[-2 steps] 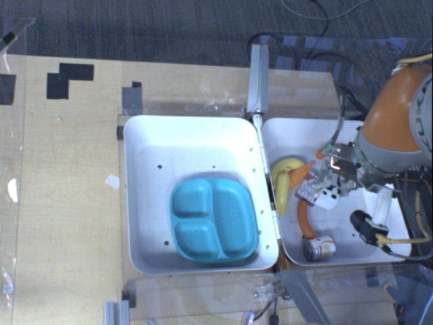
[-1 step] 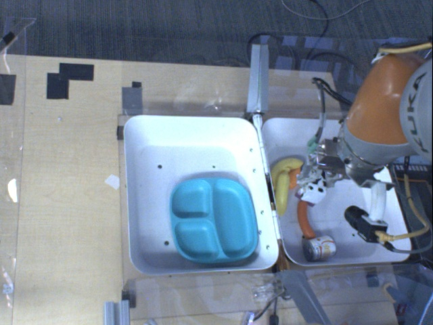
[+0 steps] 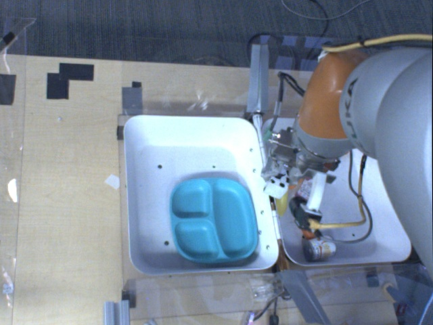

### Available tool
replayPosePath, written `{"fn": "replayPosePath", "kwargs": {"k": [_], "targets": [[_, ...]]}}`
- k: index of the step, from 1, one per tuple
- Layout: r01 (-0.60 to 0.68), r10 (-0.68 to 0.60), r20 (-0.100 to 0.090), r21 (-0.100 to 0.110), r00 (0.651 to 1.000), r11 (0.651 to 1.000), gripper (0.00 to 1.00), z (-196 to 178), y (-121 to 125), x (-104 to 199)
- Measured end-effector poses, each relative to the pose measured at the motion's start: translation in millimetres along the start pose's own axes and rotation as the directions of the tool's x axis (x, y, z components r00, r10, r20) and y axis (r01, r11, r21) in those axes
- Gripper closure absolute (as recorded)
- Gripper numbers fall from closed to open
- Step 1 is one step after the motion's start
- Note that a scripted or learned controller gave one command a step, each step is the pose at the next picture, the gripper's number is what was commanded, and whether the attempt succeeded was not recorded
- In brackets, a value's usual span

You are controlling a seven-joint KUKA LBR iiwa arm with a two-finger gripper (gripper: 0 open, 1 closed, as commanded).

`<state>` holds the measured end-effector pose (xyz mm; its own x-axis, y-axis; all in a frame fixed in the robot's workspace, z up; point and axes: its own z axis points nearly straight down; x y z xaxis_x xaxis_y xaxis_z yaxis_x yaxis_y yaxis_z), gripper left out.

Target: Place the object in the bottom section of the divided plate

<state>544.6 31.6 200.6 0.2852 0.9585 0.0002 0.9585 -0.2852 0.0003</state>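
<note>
From above: the arm (image 3: pixel 379 114) is down in the right bin (image 3: pixel 389 249), gripper (image 3: pixel 279 181) at the divider, so this looks like the pick step. I can't tell what state the gripper's in. A small can (image 3: pixel 319 250) lies near the bin's front, long axis roughly left-right. Whichever object is meant must next travel left to the plate (image 3: pixel 214 219), bottom section.

Right bin (image 3: pixel 399 249) largely behind arm (image 3: pixel 385 114)
</note>
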Motion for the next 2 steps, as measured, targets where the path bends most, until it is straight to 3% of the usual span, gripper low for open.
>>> {"fn": "replayPosePath", "kwargs": {"k": [1,2], "targets": [[-0.059,0.059,0.000,-0.001,0.998,0.998,1.00,17,42,77],[-0.289,0.289,-0.008,-0.005,0.957,0.957,1.00,100,48,126]]}}
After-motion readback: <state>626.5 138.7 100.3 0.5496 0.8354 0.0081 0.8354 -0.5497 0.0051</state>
